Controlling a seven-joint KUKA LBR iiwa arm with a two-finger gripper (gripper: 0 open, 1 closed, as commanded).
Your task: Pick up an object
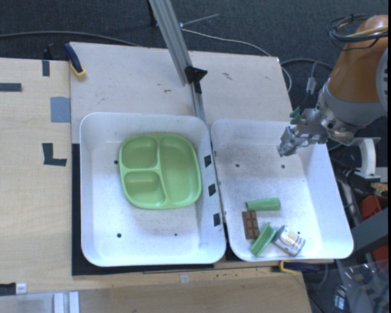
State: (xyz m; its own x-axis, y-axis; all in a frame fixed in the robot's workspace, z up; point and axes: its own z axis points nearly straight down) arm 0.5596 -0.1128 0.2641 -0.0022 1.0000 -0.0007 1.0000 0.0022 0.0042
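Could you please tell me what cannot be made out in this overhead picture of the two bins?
- The tool: small and blurred in the camera view, so whether it is open or shut cannot be told.
- The small can: its label is too small to read.
- The brown block: too small to identify.
- The arm: cut off by the right edge.
- The right bin: its upper right rim is hidden by the arm.
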